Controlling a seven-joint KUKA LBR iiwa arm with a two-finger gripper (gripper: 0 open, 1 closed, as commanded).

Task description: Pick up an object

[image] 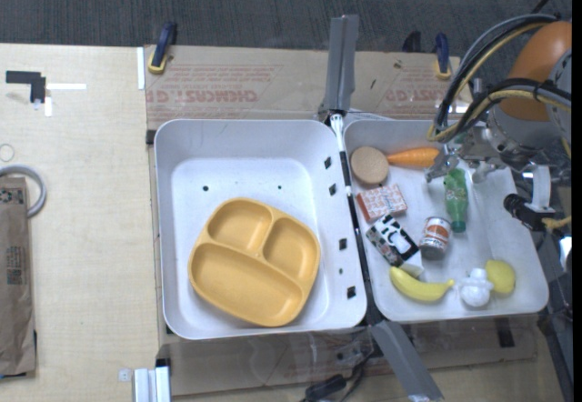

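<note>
The right bin [532, 236] holds several small items: a green bottle [456, 202], an orange carrot [412, 155], a round tan bun [369, 165], a red-and-white box [382, 202], a small can [436, 236], a black-and-white object [391, 240], a banana [420, 286], a lemon [500, 276] and a white lump [474, 290]. My gripper [460, 168] hangs over the back of this bin, just above the green bottle's cap. It looks open, with one finger on each side of the cap. Nothing is lifted.
The left bin [182, 164] holds a yellow divided plate [255, 261]. A grey divider post [341, 64] stands behind the bins' shared wall. Cables and the arm's body [532, 109] crowd the right bin's far right corner. A brown bag [14, 282] lies far left.
</note>
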